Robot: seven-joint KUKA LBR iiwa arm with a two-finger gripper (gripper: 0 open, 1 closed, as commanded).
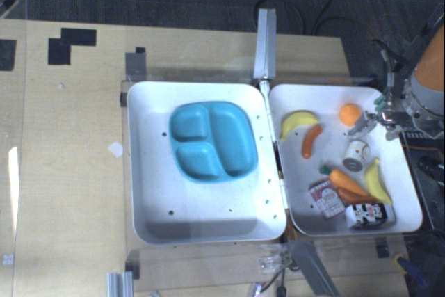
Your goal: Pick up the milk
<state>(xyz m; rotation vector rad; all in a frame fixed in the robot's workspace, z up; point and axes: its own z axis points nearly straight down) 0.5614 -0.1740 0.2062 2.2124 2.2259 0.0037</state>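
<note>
Here, a blue divided tray (212, 140) sits in the left bin (142, 170). Lower right of the frame, the milk carton (366, 215) lies in the right bin's (297, 215) bottom corner, beside a carrot (348, 184). The gripper (379, 116) hovers at the far right; its state I cannot tell.

You have little free room around the black-and-white milk carton (366, 215) in the near right corner of the right-hand white bin (295, 212): the bin's walls hem it in on two sides. An orange toy carrot (345, 183) and a red-and-white packet (325, 197) crowd its left, and a yellow banana (376, 181) lies just beyond. From above, you find its top uncovered. Bare floor lies along the bin's left wall. The end effector (379, 117) hangs over the far right rim, by a small orange ball (350, 114) and a grey tin can (355, 156).
</note>
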